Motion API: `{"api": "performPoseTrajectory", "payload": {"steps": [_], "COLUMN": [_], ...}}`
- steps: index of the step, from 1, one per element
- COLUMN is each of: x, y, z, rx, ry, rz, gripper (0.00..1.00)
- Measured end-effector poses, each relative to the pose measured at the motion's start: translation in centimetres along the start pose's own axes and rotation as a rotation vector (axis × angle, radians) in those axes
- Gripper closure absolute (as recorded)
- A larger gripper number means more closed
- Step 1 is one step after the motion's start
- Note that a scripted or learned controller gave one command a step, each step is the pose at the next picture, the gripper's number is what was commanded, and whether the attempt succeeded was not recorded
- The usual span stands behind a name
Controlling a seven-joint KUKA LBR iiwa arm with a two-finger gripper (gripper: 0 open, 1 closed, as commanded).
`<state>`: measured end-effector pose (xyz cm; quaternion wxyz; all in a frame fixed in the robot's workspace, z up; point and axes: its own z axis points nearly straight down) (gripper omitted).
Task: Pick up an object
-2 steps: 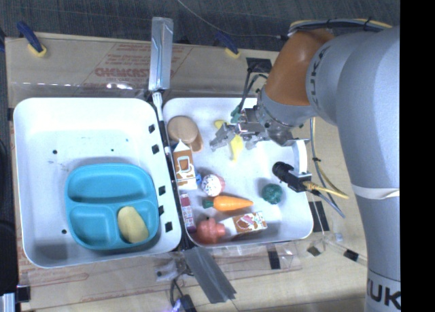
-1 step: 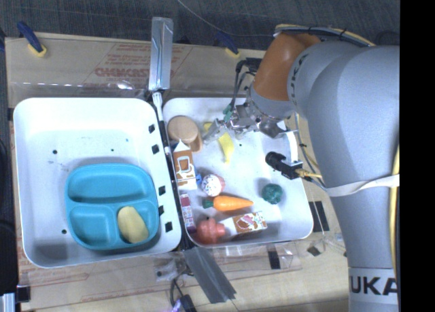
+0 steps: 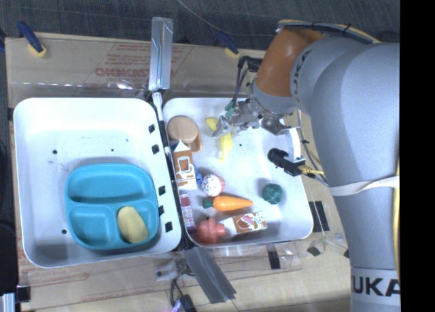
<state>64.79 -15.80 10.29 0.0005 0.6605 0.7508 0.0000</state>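
banana (image 3: 224, 145) sits just under the pincer (image 3: 234, 115); i cannot tell how the pincer is set. it looks light, smooth, slippery; best pinched across its middle.

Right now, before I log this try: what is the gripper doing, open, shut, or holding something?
Gripper: cannot be told; it sits low at the back of the right bin, over the yellow banana, with nothing visibly between its fingers.
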Motion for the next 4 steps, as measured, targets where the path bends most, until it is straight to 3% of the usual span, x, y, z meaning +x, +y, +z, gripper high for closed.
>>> {"api": "performPoseTrajectory", "payload": {"steps": [2, 3, 4], "x": [0.0, 2.3, 8.6], "y": [0.2, 0.2, 0.0], "z": [-2.1, -5.4, -9.8], "rx": [-0.005, -0.005, -0.007], "ry": [-0.003, -0.001, -0.001], "rz": [-0.007, -0.020, -0.005], "gripper": [1.00, 1.00, 1.00]}}
